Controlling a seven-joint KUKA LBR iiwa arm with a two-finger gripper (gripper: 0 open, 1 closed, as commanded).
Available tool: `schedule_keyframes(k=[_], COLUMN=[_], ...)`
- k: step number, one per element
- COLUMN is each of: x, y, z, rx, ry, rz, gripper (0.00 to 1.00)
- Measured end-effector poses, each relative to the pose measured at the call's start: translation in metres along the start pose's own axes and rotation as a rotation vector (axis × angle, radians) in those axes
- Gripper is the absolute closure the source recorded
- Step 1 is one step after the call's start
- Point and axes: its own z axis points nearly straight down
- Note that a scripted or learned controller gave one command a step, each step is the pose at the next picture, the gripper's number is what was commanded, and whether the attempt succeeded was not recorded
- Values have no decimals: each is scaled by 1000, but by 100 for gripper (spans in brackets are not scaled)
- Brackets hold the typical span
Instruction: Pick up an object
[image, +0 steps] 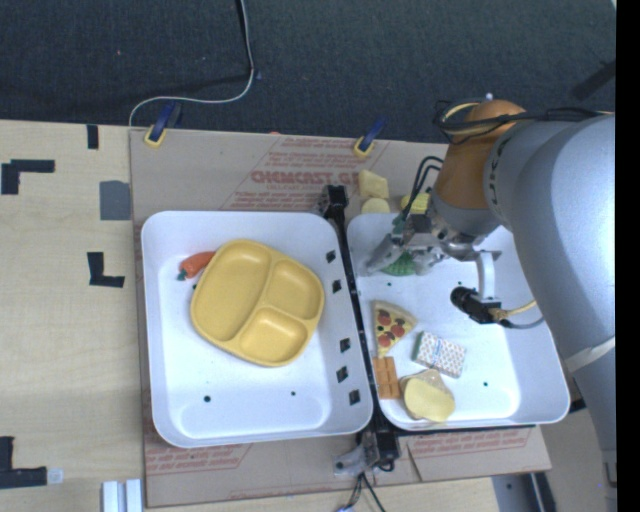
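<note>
My gripper (405, 252) is low in the far left corner of the right bin (520, 390), over a small green thing (402, 266); I cannot tell whether anything is caught. This looks like the grasp step. Next I should lift straight up and check. The pizza slice (391, 326), patterned packet (441, 354) and yellow piece (429, 398) lie nearer, untouched.

This is a robotics lab rather than a home: a wooden table (60, 330) marked with black tape carries a clamped cardboard sheet (290, 170), two white bins (160, 380) of toy food and a yellow plate (258, 301), beside an industrial arm (560, 210) and loose cable (225, 95).
</note>
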Motion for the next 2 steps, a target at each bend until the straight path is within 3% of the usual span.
schedule_keyframes(k=[1,2], x=[-24,-23], y=[20,20], z=[0,-10], rx=[-3,-2], ry=[2,-1], rz=[-1,-2], gripper=[0,100])
